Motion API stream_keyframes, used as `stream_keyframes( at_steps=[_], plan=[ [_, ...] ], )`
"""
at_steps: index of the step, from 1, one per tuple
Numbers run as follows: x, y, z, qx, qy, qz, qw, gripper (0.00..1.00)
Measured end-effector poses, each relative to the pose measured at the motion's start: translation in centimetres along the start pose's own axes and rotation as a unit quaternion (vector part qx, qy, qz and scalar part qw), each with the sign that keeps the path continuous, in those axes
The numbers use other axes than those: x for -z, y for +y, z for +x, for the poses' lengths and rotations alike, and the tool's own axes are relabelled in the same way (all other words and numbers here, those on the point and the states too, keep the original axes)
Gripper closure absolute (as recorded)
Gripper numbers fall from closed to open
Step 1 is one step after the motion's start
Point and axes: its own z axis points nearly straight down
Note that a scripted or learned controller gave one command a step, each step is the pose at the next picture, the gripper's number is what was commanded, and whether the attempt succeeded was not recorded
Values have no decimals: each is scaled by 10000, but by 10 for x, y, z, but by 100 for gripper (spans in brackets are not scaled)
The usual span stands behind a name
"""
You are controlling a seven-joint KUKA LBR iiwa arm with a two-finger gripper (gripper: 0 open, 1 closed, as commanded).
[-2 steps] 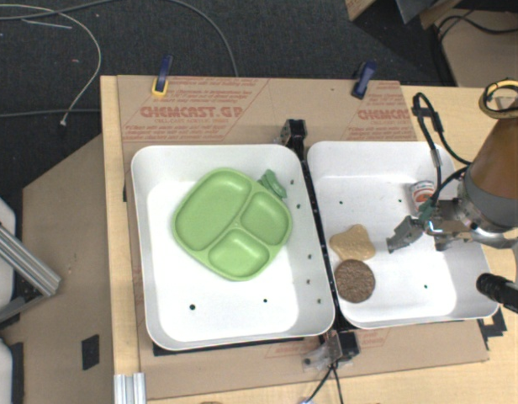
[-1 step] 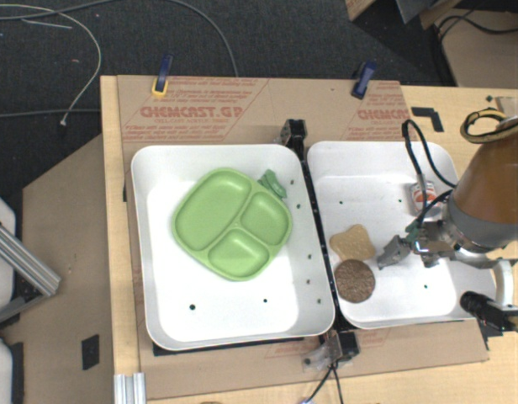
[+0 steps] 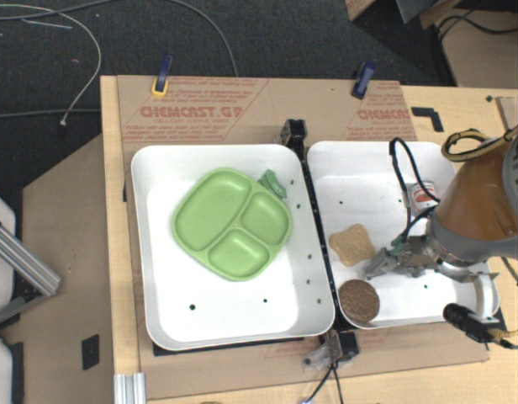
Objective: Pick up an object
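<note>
Camera view from above, at a slant, of a bench carrying two shallow white bins side by side. Left of centre, the left bin (image 3: 158, 293) contains a light green divided plate (image 3: 232, 222) with three compartments, lying flat. A small dark green object (image 3: 273, 183) touches the plate's upper right edge; its shape is too small to make out.

Right of centre, the right bin (image 3: 360, 167) contains a tan, roughly square sponge-like piece (image 3: 351, 244) near its left wall. Just below it, at the bin's lower left corner, lies a round brown disc (image 3: 358, 300).

Further right, the gripper (image 3: 392, 259) is low in the bin, its grey fingers pointing left and spread slightly apart. The tips are just beside the tan piece's lower right edge and above the disc. Nothing is visibly between the fingers.

At the right edge of the frame, the arm's orange band (image 3: 482, 200) rises above the wrist, with black cables looping beside it.

Judging by this, the pick is not yet done: every object lies in its bin. The closing and lifting remain.
</note>
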Motion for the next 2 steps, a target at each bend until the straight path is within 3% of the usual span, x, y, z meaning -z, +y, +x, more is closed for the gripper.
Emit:
stream_keyframes(
  at_steps=[1, 2],
  plan=[
    [11, 1, 0, -4, 0, -11, 10000, 100],
    [54, 1, 2, 8, -16, -35, 10000, 100]
  ],
)
